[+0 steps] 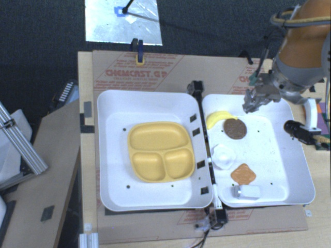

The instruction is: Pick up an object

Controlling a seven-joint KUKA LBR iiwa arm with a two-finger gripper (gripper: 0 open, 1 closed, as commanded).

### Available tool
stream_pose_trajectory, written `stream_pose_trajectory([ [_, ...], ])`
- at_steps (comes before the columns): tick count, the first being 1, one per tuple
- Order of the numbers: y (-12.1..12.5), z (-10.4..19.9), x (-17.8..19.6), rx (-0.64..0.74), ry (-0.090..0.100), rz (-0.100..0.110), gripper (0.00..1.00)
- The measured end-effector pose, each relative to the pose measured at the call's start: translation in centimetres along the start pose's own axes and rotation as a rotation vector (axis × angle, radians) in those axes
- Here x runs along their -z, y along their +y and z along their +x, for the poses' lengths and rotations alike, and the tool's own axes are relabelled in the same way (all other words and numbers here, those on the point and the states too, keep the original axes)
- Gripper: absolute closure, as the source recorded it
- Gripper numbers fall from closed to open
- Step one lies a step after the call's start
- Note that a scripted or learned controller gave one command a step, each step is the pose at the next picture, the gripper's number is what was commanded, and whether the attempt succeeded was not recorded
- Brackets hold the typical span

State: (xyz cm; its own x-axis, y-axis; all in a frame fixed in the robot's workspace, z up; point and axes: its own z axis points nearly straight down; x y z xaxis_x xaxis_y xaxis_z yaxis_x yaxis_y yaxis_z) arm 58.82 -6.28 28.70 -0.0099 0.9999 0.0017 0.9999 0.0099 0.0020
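Hovering over the far edge of the right bin (302,177), the hand (252,103) hangs from the grey arm (302,45) with its orange band; whether it is released or clenched cannot be told from this angle, and nothing shows between its tips.

Two shallow white bins sit side by side, glossy plastic with rounded corners. The left bin (111,138) carries one yellow tray (155,151) — smooth, rounded, split into three compartments.

The right bin holds five small things. One yellow banana-shaped piece (218,118) lies near the far left corner, just beside one dark brown round disc (235,128) with a rough, matte face; both are just below and to the left of the hand. One white rounded lump (223,156) sits near the bin's left wall, hard to make out against the white. Nearer the front lie one orange-brown, roughly square biscuit-like piece (243,174) and one pale, boxy block (248,191) at the front edge.

Under the bins a sheet of brown cardboard (155,71) with red print covers the worktop (57,154). A black clip strip (201,138) runs between the bins. Beyond the cardboard the floor is dark carpet, with one shiny square metal plate (123,14) lying on it.
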Motion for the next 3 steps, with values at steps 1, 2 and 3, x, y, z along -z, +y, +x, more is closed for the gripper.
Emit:
stream_pose_trajectory([
  [1, -0.5, 5.8, -0.7, 0.001, 0.0, 0.001, 1.0],
  [2, -1.5, 9.8, -1.6, -0.001, 0.0, 0.002, 1.0],
  [3, -2.8, 14.9, -4.3, -0.001, 0.0, 0.003, 1.0],
])
